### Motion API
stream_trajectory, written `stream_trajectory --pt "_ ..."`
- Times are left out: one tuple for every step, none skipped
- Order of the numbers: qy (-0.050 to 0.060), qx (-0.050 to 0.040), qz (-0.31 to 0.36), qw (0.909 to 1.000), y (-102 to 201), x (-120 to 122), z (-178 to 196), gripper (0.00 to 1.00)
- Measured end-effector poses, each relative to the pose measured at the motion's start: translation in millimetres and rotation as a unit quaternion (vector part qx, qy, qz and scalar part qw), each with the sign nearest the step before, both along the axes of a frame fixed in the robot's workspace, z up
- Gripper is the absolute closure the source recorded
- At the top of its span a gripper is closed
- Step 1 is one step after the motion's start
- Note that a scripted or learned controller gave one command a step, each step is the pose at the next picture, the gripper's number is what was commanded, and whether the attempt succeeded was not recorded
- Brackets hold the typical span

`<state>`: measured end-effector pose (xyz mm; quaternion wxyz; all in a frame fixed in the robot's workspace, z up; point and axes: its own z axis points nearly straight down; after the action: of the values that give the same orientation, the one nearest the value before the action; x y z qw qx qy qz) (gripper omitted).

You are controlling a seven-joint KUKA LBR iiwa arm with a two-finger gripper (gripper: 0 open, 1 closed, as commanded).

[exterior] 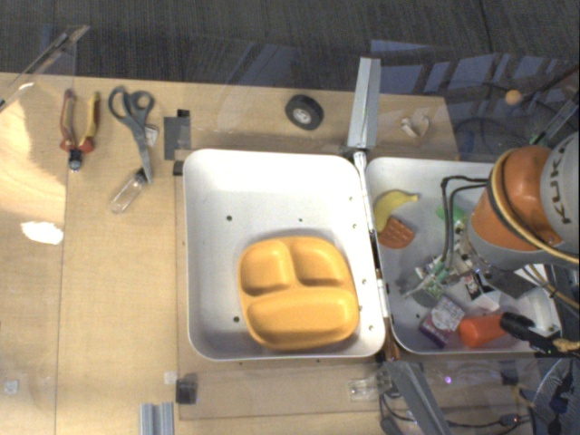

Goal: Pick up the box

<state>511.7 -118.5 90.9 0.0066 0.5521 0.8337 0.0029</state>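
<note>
**A:** Where was the box located?

**B:** The box (442,318) (small, purplish, with a pale face) was seen lying in the right bin (404,279). It was to the right of the yellow tray (297,290) and about level with the tray's lower half. The walls of the two bins lay between them.

**A:** What was recorded close to it?

**B:** An orange-red object (480,329) was found just beside the box, on the side away from the tray. The gripper (441,275) was seen above the box, a little farther up the view and likewise to the right of the tray. Thin wires and small parts were tangled around it.

**A:** Was the box gripped?

**B:** That was not shown. Whether the gripper was released or clenched could not be told (too much clutter was packed into that spot). The grey arm with its orange band (530,208) was seen farther right of the tray again.

**A:** And the rest?

**B:** A yellow, banana-like piece (395,204) and a reddish-brown piece (396,234) were noted up and to the right of the tray, near the bin's inner wall. The tray itself was set in the left bin (227,198), toward its lower right corner. On the bench beyond the tray, a roll of tape (304,111) was seen above it. Scissors (136,120) and pliers (77,127) were well off to its upper left.
</note>
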Motion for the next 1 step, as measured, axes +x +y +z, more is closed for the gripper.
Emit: stream_trajectory --pt "-0.005 0.0025 -0.201 0.9795 12.6 -17.8 -0.2 0.0"
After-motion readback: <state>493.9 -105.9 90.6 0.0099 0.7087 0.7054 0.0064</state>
